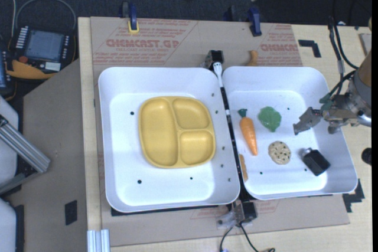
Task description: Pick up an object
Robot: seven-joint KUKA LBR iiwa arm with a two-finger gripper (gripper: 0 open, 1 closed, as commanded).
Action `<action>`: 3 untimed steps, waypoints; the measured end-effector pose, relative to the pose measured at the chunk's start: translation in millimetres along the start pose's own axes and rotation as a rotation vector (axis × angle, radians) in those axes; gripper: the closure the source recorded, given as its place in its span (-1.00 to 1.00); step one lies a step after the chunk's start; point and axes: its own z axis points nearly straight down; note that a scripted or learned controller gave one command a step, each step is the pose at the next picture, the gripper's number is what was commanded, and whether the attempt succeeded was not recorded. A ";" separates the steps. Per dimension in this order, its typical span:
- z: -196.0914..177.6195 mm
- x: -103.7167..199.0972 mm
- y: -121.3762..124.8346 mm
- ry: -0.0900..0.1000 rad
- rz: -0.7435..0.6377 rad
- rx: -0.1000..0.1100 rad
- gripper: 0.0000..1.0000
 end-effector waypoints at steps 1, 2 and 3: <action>-6.4 0.6 2.5 -0.003 -0.004 -0.013 -1.00; 42.9 10.8 2.2 0.000 -0.004 -0.008 -1.00; 105.7 15.1 3.6 0.000 -0.003 -0.008 -1.00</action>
